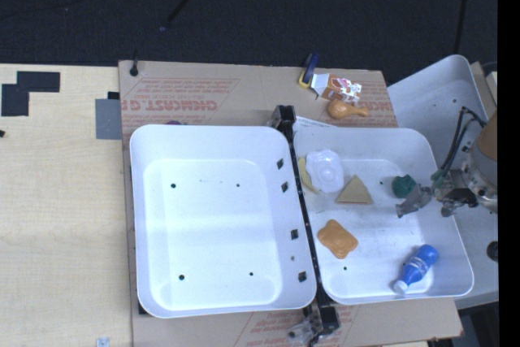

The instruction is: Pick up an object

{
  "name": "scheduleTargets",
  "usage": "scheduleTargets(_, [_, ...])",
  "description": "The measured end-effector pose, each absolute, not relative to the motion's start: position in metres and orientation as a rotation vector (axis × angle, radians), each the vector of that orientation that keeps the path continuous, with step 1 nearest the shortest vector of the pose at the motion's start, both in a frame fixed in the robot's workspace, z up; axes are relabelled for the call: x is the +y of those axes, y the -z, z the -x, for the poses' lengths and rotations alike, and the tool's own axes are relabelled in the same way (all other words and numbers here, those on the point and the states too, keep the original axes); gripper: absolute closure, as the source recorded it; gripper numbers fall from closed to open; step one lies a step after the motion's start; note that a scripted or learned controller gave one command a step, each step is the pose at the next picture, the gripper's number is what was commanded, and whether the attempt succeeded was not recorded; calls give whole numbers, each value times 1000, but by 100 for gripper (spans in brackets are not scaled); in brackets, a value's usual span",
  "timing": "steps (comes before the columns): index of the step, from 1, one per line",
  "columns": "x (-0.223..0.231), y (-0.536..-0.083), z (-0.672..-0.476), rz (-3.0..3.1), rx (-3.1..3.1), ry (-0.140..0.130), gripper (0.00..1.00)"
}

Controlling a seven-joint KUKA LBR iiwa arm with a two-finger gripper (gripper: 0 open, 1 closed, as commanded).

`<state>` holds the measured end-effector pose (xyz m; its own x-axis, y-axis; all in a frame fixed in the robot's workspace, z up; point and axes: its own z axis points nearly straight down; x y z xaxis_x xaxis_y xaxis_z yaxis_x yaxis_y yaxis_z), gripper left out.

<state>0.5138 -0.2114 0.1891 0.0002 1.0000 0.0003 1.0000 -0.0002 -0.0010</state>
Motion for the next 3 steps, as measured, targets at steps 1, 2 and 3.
scheduleTargets(1, [-198, -86, -592, 2217, -2225, 6, 0])
scheduleTargets(2, [-213, -94, -642, 2220, -2233, 7, 0])
scheduleTargets(3, [-211, -105, -642, 2217, -2236, 12, 100])
